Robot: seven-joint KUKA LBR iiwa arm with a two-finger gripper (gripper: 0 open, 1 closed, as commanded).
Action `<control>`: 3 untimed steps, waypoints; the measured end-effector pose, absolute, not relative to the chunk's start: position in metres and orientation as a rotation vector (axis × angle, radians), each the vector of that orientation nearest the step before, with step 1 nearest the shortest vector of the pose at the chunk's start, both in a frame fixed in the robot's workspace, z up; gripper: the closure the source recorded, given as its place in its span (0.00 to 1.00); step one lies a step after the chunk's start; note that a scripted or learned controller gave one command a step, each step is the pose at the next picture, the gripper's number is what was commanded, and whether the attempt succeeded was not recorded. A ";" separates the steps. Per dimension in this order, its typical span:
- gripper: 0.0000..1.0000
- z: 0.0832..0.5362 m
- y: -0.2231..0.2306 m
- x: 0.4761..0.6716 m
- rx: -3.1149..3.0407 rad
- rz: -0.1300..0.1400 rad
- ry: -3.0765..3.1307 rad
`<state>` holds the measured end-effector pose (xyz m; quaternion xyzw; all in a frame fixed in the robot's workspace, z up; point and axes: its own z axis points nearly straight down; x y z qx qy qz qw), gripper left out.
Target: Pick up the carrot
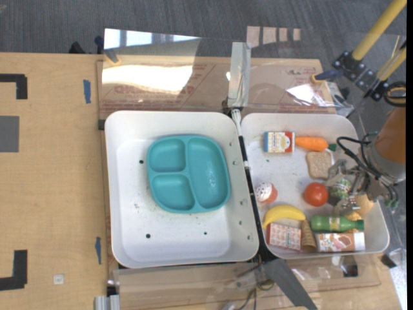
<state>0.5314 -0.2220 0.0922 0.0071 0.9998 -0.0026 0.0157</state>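
I can read no word or number anywhere here. The small white and red carton (279, 141) near the far edge of the right bin carries printed colour panels, and the red and white packet (339, 241) and the pink patterned box (284, 235) at the near edge bear print too (all of it too small and blurred for me to make out).

Robotics lab: cardboard-topped bench (45, 192), two white bins (122, 173), toy food, grey carpet floor (193, 5).
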 end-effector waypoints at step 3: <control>0.00 0.096 -0.211 0.536 0.058 -0.012 3.112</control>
